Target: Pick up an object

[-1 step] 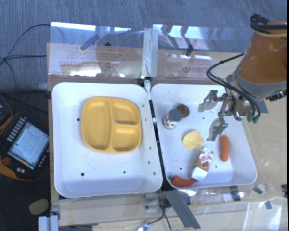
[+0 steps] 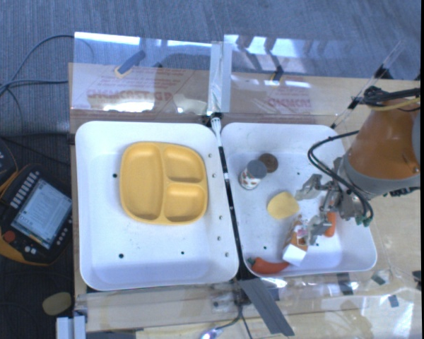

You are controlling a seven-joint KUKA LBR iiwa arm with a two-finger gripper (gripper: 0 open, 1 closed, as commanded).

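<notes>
My gripper [image 2: 324, 202] hangs low over the right part of the right bin [image 2: 353, 260], below the orange band of the arm [image 2: 385, 147]. Just left of it lies a yellow lump [image 2: 283, 205]. An orange-red piece [image 2: 330, 224] lies right under the gripper's lower edge, and a small brown and white item [image 2: 300, 234] is next to it. A white block [image 2: 295, 254] and a red chili [image 2: 268, 265] rest near the bin's front wall. A grey cup-like object [image 2: 254, 172] and a brown round piece [image 2: 268, 162] sit at the bin's upper left.
The left bin [image 2: 99, 260] holds a yellow divided plate [image 2: 164, 182]. A ridge between the bins [image 2: 228, 203] separates them. Clear plastic walls [image 2: 219, 76] stand behind both bins. Cables [image 2: 321, 157] loop off the arm above the right bin.
</notes>
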